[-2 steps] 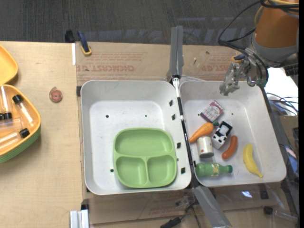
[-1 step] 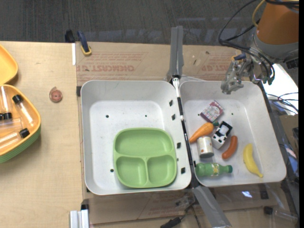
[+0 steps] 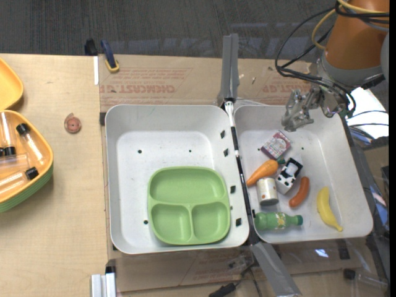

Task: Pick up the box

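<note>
The box (image 3: 288, 173) is small, black and white, and lies tilted in the middle of the right bin (image 3: 346, 166). It rests between an orange carrot (image 3: 262, 171) and a red sausage (image 3: 299, 192), touching a white can (image 3: 267, 190). My gripper (image 3: 296, 117) hangs over the far part of the right bin, up and slightly right of the box and well apart from it. A pink-and-white packet (image 3: 275, 145) lies between the gripper and the box.
A yellow banana (image 3: 328, 210) and a green bottle (image 3: 278, 220) lie near the right bin's front. The left bin (image 3: 124, 166) holds a green divided plate (image 3: 189, 205). A yellow tray with vials (image 3: 18, 159) sits at the far left.
</note>
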`<move>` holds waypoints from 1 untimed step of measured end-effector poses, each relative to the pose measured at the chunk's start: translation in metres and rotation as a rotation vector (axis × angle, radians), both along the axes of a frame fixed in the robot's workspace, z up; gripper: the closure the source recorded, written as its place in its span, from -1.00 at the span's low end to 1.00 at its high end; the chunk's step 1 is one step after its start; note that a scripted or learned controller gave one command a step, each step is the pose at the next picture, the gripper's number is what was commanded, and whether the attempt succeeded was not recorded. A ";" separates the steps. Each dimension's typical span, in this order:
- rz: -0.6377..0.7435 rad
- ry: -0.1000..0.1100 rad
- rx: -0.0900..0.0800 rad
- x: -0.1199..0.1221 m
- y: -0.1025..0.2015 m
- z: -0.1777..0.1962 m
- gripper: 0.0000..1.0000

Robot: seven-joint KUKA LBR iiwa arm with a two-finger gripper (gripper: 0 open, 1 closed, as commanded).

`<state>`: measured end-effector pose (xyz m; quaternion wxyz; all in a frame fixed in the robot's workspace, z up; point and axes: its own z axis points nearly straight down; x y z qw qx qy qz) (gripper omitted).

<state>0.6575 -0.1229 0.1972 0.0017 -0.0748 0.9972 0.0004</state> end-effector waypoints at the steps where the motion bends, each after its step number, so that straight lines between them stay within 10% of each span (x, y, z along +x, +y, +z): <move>1: -0.245 -0.003 0.000 0.003 0.018 0.043 1.00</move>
